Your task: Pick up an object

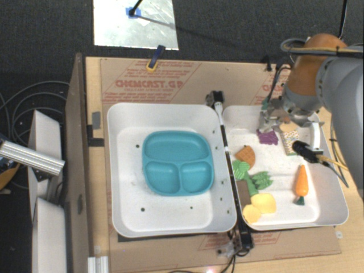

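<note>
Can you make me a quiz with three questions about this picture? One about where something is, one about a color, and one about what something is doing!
1. Where is the blue tray?
A. in the left bin
B. in the right bin
C. on the floor

2. What color is the toy under the gripper?
A. red
B. purple
C. black

3. How does the carrot sit?
A. held up in the air
B. lying on the bin floor
C. on the blue tray

Answers:
1. A, the tray lies in the left bin.
2. B, the purple toy sits just below the gripper in the right bin.
3. B, the carrot lies flat near the right bin's right side, apart from the gripper.
</note>
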Tool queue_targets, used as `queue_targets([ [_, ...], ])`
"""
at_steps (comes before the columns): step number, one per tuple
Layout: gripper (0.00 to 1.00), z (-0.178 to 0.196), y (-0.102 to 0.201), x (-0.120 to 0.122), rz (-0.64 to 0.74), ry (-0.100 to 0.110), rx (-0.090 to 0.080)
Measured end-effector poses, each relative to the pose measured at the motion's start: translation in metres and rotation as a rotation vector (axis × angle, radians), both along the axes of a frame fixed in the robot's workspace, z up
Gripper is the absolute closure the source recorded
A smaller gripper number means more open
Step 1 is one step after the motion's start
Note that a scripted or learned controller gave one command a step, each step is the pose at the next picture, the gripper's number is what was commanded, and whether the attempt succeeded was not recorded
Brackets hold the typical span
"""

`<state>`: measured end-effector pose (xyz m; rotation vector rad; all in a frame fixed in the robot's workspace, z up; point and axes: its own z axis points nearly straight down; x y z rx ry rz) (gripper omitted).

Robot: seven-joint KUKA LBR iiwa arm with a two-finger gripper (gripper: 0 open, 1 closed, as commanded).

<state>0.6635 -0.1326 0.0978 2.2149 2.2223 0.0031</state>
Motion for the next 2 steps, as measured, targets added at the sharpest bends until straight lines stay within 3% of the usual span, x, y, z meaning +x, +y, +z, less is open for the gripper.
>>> queue_targets([
  [1, 0.0, -0.001, 0.0, 0.0, 0.0, 0.0, -0.001],
  [2, 0.0, -0.014, -0.018, -0.024, -0.004, 0.005, 0.0],
])
